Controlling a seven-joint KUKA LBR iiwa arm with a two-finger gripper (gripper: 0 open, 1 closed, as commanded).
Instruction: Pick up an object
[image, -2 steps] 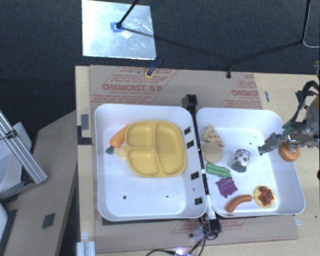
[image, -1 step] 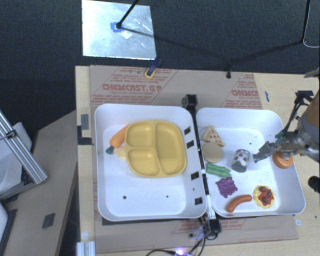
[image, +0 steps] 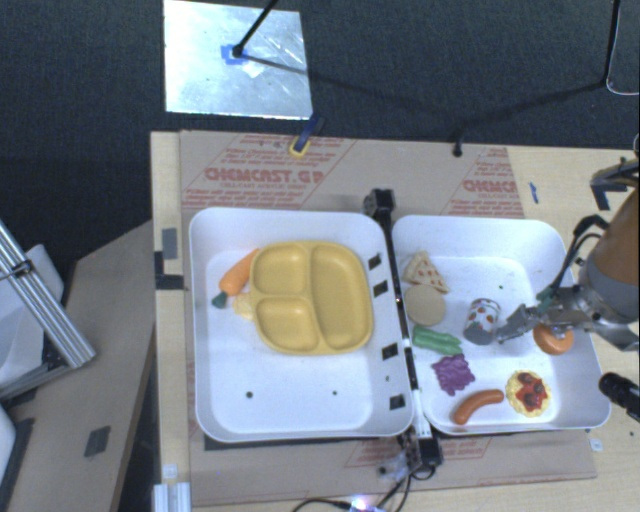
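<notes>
1. A wooden bench stands on dark blue carpet. A sheet of brown cardboard printed with red lettering covers most of the bench top, and a shiny square metal plate lies on the carpet beyond the bench's far edge.
2. Two shallow white bins sit side by side on the cardboard: a left bin and a right bin, joined by a black hinge strip.
3. The left bin holds one yellow divided tray with three compartments near its centre, and one toy carrot touching the tray's left edge.
4. The right bin holds eight toy foods: one pizza slice near its far left corner, one tan cookie just below it, one green bean pod, one purple grape bunch, one sausage at the near edge, one small pizza round near the near right corner, one spotted can-like piece in the middle, and one orange piece by the right edge.
5. The grey arm enters from the right; its gripper hangs low over the right bin, between the can-like piece and the orange piece.
6. Whether the jaws stand apart or together cannot be told.
</notes>
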